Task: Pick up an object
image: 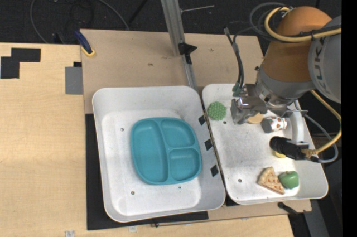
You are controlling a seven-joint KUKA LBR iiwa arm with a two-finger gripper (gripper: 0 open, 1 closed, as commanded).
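- The claw (242, 112) hung low over the right bin (240, 188); its opening, and whether it gripped anything, could not be told.
- The green spiky ball (217, 111) lay just beside the claw, toward the bin's inner wall (round, so no long axis).
- The toy pizza slice (270, 180) lay well apart, bare floor between.

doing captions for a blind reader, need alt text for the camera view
The robot arm reaches in from the right, its gripper low over the far end of the right bin, beside a green ball. A pizza slice and a round green toy lie in that bin's near corner. The left bin holds a teal divided plate.
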